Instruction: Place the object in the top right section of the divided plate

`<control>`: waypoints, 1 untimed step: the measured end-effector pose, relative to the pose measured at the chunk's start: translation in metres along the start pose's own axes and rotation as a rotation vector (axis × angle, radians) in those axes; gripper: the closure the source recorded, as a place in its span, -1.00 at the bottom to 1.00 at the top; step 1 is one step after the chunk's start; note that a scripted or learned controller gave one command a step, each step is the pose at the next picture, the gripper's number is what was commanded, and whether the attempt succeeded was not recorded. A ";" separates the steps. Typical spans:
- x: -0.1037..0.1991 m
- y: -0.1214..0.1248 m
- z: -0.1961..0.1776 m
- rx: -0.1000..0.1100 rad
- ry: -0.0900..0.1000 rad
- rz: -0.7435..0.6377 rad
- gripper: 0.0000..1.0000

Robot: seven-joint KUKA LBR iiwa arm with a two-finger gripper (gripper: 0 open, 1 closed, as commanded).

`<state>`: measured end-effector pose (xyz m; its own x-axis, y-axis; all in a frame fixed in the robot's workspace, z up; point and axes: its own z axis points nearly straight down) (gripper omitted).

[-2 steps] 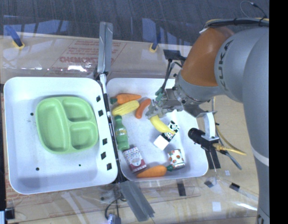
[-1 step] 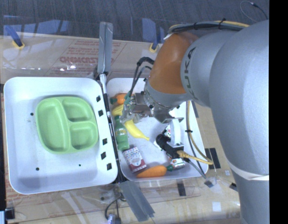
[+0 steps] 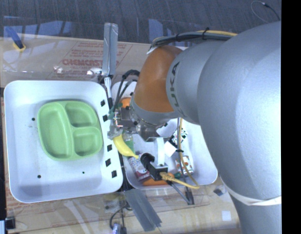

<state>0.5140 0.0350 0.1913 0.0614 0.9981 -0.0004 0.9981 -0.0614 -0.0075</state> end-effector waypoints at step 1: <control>0.000 0.000 0.000 0.000 0.000 0.000 -1.00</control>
<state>0.5141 0.0346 0.1915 0.0615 0.9981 -0.0008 0.9981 -0.0615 -0.0071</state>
